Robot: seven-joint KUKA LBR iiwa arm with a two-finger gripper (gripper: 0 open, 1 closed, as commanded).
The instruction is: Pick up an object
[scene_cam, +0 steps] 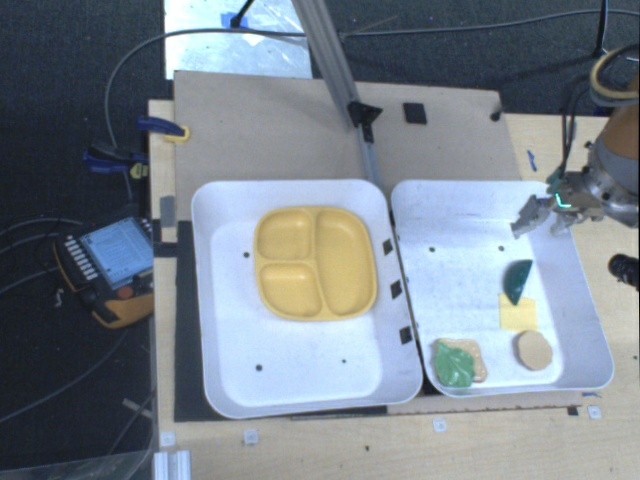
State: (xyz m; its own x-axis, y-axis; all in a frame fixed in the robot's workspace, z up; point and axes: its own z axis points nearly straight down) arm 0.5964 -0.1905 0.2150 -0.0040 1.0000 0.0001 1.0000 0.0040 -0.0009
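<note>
Right, the gripper [545, 211] hangs over the upper right of the right bin [450, 218], its fingers apart and nothing between them. The nearest pick, the dark green piece [517, 280], lies just below it toward the bin's near edge, beside a yellow square [518, 314]. Its long axis runs up and down the view, tilted slightly, narrow tip toward the gripper.

Lighting was even, overhead, fairly bright. White bins [300, 388] ran near blown-out w/ soft, faint shadows. Foil sheet [235, 28] at top glared. Pic slightly soft, grainy; dark floor lacked detail.
</note>
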